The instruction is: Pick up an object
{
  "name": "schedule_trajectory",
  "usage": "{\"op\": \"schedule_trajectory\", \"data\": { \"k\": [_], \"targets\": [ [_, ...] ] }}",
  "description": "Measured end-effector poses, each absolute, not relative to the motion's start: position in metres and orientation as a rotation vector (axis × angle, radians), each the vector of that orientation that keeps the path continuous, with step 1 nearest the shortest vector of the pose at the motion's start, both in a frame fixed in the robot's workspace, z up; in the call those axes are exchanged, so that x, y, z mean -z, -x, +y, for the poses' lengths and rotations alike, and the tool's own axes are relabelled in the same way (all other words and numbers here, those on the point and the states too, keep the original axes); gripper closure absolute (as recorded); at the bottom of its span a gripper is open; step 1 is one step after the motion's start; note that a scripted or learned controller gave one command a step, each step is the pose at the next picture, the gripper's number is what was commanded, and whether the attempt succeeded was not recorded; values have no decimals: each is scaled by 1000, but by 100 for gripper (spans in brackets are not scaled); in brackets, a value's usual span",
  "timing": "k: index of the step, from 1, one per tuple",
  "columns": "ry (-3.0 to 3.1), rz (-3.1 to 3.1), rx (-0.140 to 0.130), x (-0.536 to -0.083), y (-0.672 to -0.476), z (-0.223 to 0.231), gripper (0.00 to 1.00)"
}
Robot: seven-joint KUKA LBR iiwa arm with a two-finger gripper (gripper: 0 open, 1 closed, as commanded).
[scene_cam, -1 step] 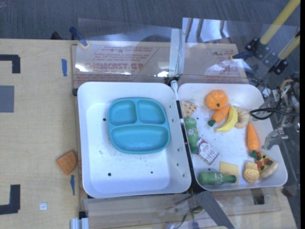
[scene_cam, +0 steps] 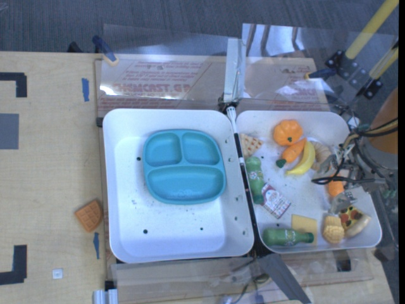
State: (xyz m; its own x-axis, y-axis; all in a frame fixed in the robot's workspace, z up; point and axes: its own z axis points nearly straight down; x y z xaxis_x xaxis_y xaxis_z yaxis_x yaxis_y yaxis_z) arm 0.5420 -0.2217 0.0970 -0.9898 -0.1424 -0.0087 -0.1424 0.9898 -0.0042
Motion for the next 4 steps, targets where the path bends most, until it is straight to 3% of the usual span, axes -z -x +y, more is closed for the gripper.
{"op": "schedule_trajectory", "data": {
  "k": [1, 2, 3, 4],
  "targets": [
    [224, 3122, 6, -89, -521, -223, 0],
    [230, 3107, 15, -103, -526, -222, 100],
    [230, 3109, 13, -102, -526, -222, 0],
    [221, 3122, 7, -89, -529, -223, 0]
  ]
}}
